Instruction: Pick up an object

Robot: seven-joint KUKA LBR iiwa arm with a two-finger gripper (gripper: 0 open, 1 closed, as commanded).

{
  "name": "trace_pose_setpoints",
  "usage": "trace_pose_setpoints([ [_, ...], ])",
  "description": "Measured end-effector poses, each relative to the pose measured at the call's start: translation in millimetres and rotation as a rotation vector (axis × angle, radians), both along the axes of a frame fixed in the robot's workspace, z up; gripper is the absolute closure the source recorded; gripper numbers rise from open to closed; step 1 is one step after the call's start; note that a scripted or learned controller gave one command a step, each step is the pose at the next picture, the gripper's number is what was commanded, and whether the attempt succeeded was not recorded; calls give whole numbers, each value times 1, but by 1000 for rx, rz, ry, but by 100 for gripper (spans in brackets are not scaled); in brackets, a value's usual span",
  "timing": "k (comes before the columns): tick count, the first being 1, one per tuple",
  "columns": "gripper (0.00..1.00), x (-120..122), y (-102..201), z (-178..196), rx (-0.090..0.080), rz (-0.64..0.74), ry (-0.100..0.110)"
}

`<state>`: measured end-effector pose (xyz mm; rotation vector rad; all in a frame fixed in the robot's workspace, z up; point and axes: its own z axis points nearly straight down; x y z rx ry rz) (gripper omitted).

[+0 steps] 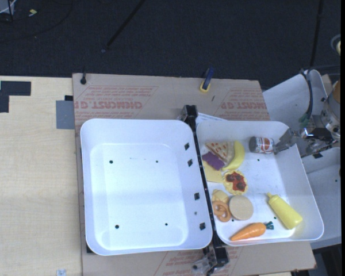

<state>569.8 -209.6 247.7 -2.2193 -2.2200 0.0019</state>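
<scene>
One arm, one candidate closest: the small grey-and-red can lying on its side sits in the upper part of the right white bin, just left of the gripper, which reaches in over the bin's right rim from the grey arm. From the fingers the can lies directly toward the left, near or maybe touching the tip of the grey finger; can't tell contact at this resolution. Can's long axis runs roughly left-right, in line with the finger's reach, so a grasp probably needs the jaws to straddle it across the short side. Finger spacing: cannot tell, only one slanted grey finger reads clearly and nothing is seen between the fingers, so no hold. Rest of the right bin is farther off: yellow banana and toast-coloured sandwich wedge with a purple piece left of the can, small pizza slice with red topping below them, round tan bun and pretzel-like ring lower, orange carrot at the bottom edge, yellow mustard bottle lower right, lying diagonal. Left white bin holds nothing visible. Judgement: pick not yet made, can is the likely target
</scene>
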Motion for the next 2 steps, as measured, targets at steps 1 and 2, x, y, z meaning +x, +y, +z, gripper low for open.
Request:
trace_pose_setpoints([
  [1,0,-5,124,-120,8,10,12],
  [2,0,-36,117,-160,-5,-1,-7],
])
